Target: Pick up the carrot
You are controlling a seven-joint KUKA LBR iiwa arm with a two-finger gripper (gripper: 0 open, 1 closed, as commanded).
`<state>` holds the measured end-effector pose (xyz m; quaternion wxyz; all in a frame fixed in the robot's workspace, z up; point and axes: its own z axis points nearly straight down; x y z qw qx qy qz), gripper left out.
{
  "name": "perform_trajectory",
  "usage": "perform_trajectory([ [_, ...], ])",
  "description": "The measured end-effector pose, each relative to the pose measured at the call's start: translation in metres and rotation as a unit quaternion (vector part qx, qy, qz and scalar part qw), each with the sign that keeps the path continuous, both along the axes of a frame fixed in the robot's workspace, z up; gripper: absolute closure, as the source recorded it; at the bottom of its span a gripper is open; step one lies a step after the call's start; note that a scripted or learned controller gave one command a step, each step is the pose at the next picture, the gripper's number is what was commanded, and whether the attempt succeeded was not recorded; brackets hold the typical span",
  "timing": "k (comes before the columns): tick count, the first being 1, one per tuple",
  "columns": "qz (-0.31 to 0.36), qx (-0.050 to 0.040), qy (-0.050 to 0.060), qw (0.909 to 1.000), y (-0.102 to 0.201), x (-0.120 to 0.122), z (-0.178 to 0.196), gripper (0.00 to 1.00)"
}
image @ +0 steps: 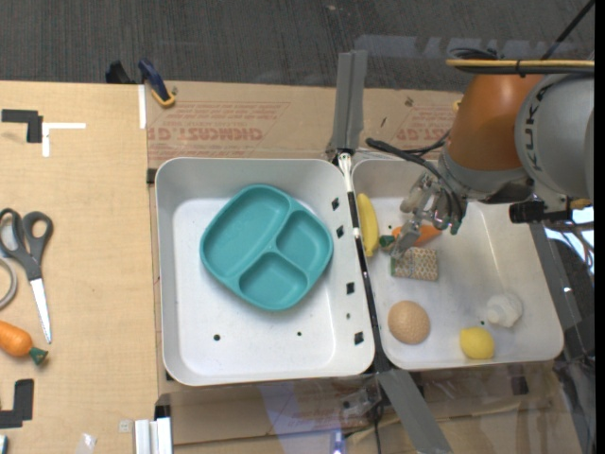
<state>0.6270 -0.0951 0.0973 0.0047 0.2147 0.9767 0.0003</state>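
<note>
1. The grey arm (pixel 558 140), with its orange band (pixel 492 121) above the wrist, reaches in from the right over the right-hand bin (pixel 539 348).
2. The gripper (pixel 423 223) hangs low over the upper left part of that bin, and an orange carrot (pixel 423 229) shows between its fingers (pixel 412 200), tilted, with its green end (pixel 388 244) pointing down and to the left (the claw is thus closed upon the carrot).
3. Just below the carrot lies a speckled, sponge-like block (pixel 416 264); whether the two touch cannot be told.
4. A yellow banana (pixel 367 223) lies along the left wall of the right-hand bin, near the carrot's green end.
5. Lower in the same bin sit a tan egg-shaped object (pixel 408 322), a yellow lemon (pixel 477 343) and a small white object (pixel 501 309), each apart from the others.
6. The left-hand bin (pixel 180 348) holds a teal divided plate (pixel 267 246) with three compartments.
7. On the wooden bench (pixel 76 216) to the left lie grey-handled scissors (pixel 30 263) and, near the edge, a second orange carrot-like item (pixel 16 340) (well apart from both bins).
</note>
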Motion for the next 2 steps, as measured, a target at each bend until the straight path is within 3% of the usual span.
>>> perform_trajectory([
  [1,-0.097,0.0019,0.001,0.9953,-0.0078,-0.0068,-0.0004,0.00],
  [2,-0.127,0.0012,0.000,0.9920,-0.0025,-0.0067,-0.0015,0.00],
])
